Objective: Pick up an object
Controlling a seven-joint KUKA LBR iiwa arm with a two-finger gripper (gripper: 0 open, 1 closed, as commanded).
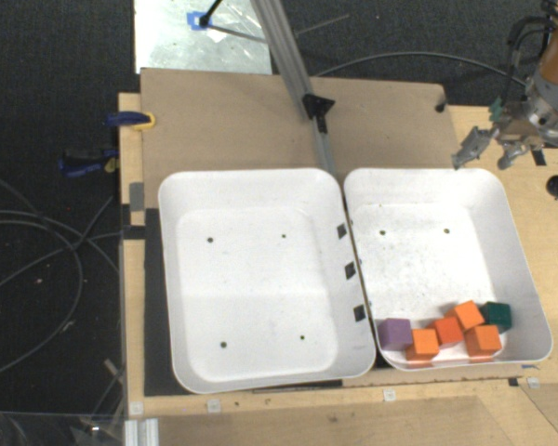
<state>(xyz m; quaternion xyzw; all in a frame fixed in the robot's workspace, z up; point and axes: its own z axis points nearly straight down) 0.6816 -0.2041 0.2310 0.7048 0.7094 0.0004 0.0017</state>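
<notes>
While pincer [488, 151] hovers spread, empty, past right bin [446, 249], approach pending: descend to blocks [451, 328] at near edge.

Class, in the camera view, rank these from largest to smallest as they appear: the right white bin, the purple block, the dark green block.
1. Right white bin, by far the largest.
2. Purple block.
3. Dark green block, partly hidden by an orange block, so its rank below purple is unsure.

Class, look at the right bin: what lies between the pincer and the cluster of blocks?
Only bare white bin floor separates the pincer from the blocks.
</notes>
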